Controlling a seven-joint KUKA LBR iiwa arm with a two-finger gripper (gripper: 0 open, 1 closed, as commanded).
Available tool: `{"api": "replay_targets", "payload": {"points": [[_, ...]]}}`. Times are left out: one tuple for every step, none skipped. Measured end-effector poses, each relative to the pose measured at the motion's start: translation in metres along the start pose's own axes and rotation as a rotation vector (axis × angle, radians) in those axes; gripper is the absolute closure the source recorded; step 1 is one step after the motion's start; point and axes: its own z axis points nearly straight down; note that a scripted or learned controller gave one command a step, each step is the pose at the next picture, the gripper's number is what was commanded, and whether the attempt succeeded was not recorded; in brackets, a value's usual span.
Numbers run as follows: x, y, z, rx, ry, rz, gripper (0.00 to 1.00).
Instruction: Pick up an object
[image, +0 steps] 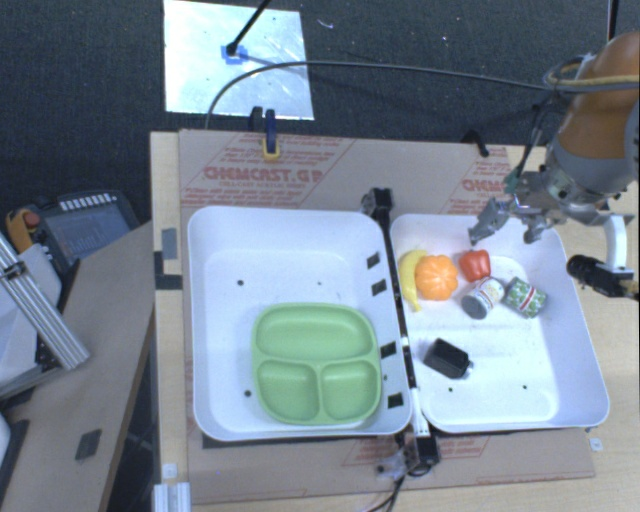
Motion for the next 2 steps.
{"api": "replay_targets", "payload": {"points": [[0.000, 0.002, -0.007, -0.012, -0.002, -0.002, 0.00], [0.004, 0.000, 0.035, -0.009, -0.002, -0.001, 0.00]]}}
